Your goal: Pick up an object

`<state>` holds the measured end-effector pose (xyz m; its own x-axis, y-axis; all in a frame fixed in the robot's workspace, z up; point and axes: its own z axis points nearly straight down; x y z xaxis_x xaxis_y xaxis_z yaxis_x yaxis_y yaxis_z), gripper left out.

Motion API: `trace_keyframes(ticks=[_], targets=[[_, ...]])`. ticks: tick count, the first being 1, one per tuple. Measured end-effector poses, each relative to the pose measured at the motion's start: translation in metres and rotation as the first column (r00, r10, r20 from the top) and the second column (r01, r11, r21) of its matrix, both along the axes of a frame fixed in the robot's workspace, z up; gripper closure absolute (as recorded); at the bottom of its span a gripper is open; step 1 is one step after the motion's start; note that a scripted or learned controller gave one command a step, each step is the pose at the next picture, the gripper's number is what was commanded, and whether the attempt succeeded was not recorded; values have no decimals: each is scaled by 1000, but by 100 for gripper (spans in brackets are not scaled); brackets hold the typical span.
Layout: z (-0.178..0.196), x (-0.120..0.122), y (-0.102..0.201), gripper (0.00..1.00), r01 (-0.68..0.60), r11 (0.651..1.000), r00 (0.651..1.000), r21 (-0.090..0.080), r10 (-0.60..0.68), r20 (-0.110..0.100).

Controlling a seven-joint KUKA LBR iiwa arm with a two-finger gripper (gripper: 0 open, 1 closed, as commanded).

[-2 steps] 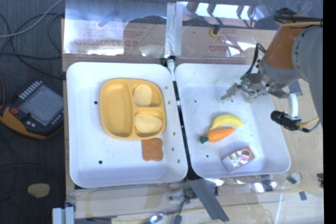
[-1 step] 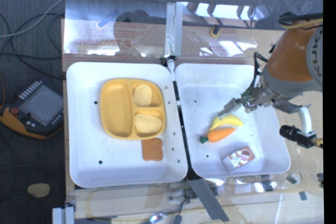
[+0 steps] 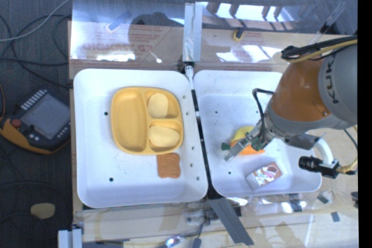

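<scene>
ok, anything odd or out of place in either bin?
Nothing spilled or damaged. Yellow divided tray sits upright in the left bin, a brown biscuit-like piece lying just outside it. In the right bin, a small packet lies askew near the pincer, which is over yellow and orange items.

pendant (image 3: 36,122) – on carpet, left of bench | cables (image 3: 35,14) – carpet, top-left

Gripper (image 3: 235,150): low in the right bin (image 3: 232,107)
Yellow-orange object (image 3: 247,137): touching it
Small box (image 3: 265,175): near, lower right
</scene>
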<state>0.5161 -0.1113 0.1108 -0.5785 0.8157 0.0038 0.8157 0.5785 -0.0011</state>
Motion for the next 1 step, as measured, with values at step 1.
trace_keyframes(ticks=[1], targets=[[-21, 3, -28, 0, 180, 984, 984, 4, -180, 11]])
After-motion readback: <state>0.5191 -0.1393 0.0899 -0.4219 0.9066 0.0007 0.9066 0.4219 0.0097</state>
